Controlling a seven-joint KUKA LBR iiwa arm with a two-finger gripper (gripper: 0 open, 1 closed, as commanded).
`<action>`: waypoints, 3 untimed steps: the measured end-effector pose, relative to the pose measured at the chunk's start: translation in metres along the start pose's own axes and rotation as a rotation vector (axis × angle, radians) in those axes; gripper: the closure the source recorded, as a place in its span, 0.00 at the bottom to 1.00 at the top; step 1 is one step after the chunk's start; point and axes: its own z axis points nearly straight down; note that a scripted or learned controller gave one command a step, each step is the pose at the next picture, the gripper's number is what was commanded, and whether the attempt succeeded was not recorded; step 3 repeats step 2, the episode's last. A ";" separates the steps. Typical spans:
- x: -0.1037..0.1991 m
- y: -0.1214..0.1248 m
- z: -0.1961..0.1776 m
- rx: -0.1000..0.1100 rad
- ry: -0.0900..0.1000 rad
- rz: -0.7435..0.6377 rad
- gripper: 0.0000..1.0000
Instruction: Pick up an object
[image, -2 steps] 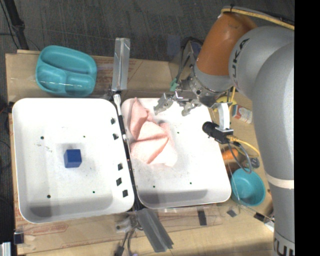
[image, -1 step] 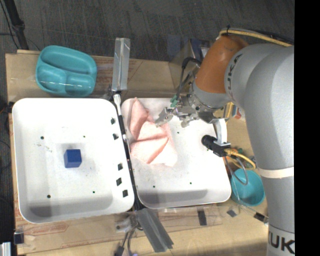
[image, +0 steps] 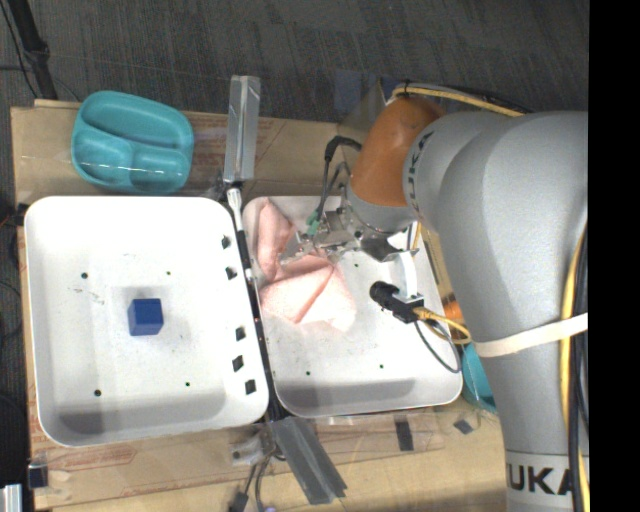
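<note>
Claw (image: 322, 240) is down in the right bin (image: 400, 375), right on top of the pink cloth (image: 305, 285), which bunches just under and beside it. Can't tell tbh if it's grabbing yet. Lift's not done imo. Blue cube (image: 146, 316) sits way off left.

Cube (image: 146, 316) in left bin (image: 60, 400)

Arm (image: 500, 230) reaching left, tool (image: 318, 240) lowered.
</note>
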 end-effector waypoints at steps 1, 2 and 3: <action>0.000 0.000 -0.010 0.000 -0.001 -0.003 1.00; 0.065 0.003 -0.132 -0.001 -0.001 -0.142 1.00; 0.065 0.003 -0.132 -0.001 -0.001 -0.142 1.00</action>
